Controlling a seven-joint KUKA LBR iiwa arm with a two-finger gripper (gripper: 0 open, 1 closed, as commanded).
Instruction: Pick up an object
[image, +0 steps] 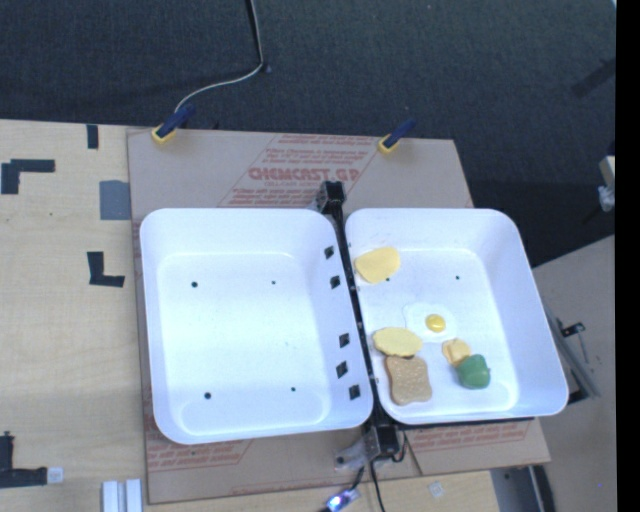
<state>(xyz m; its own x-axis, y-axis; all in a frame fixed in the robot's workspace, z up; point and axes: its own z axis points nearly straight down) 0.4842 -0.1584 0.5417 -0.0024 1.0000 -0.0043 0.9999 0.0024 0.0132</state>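
Observation:
The right white bin (500, 240) holds several toy food pieces. A pale yellow round piece (378, 265) lies near its left wall. A fried egg (432, 322) with a yellow yolk sits in the middle. Below it are a yellow oval piece (398, 342), a brown toast slice (408, 380), a small orange piece (456, 351) and a green piece (473, 372), close together at the bin's front.
The left white bin (160, 250) adjoins the right one along a black-clipped seam (343, 300). Both rest on a brown cardboard sheet (290, 170) held by two blue and yellow clamps. A cable (240, 75) runs across the dark floor behind.

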